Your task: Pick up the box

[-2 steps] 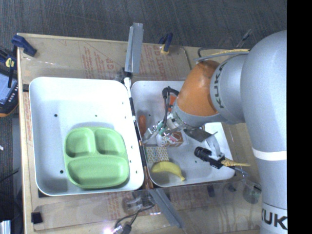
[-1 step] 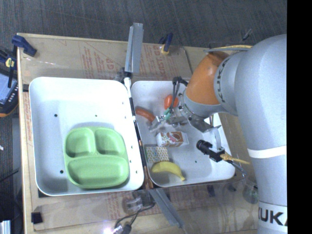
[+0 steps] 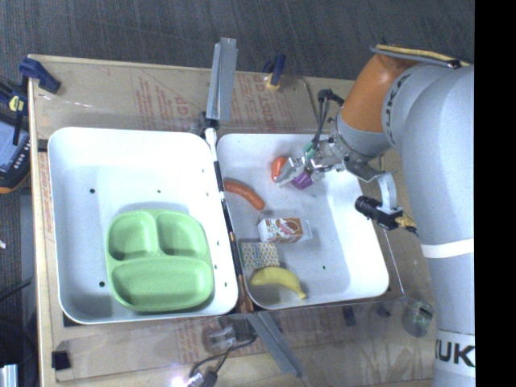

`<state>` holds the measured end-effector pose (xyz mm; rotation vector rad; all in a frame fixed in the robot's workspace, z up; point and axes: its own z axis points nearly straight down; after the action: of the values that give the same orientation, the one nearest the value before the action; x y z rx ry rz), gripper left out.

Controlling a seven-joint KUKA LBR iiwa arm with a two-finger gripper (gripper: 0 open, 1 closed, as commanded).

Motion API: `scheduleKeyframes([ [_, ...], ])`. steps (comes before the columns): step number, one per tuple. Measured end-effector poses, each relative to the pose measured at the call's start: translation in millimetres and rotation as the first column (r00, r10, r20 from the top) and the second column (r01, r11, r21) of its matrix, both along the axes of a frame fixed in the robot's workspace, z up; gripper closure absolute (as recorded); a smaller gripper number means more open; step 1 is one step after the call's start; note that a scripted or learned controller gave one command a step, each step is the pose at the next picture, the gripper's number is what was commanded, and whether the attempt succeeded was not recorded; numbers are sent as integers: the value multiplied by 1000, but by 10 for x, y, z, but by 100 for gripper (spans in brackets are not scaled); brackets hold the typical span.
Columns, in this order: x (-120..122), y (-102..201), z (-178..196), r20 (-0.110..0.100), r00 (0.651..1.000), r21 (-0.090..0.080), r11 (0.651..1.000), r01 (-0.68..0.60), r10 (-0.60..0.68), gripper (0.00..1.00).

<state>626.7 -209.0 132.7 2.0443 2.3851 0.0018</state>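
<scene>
The box (image 3: 284,230) is a small white carton with a brown and red print, lying on its side near the middle of the right bin (image 3: 363,252). My gripper (image 3: 295,171) hangs over the far part of that bin, up and to the right of the box and apart from it. It sits right beside a small orange item (image 3: 278,166) and a purple item (image 3: 303,181). The grey arm with its orange band (image 3: 372,95) reaches in from the right.
Also in the right bin are an orange-red sausage (image 3: 243,193), a yellow banana (image 3: 278,282) and a patterned square packet (image 3: 260,255) by the box. The left bin (image 3: 81,160) holds a green divided plate (image 3: 159,259). A metal divider (image 3: 219,79) stands between the bins.
</scene>
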Motion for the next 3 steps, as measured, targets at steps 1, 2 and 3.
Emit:
scheduleKeyframes([
  [1,343,-32,-218,22,1000,-14,1000,-8,8,0],
  [2,378,3,-71,29,999,-11,1000,-18,18,100],
  [3,378,8,-73,29,999,-11,1000,-19,19,0],
])
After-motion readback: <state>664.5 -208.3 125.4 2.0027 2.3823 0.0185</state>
